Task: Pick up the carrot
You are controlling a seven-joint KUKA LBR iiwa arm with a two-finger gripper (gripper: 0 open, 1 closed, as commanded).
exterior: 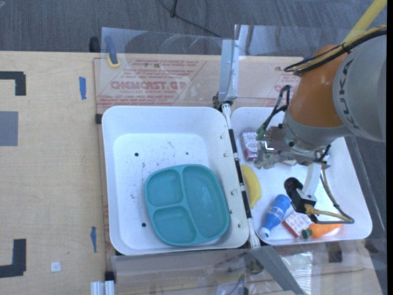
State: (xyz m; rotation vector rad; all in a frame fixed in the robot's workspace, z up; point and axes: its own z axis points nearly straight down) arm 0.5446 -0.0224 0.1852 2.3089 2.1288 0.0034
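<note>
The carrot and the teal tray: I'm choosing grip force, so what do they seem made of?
The carrot looks like smooth moulded plastic, a toy: uniform bright orange, faint sheen. The teal tray looks like rigid matte plastic: even colour, rounded moulded dividers. Neither is certain from the look alone.

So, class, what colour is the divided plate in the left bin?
Teal divided plate, clearest in the camera view.

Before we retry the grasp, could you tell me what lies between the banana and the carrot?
In the camera view, the blue bottle and a small red packet lie between banana and carrot.
</note>
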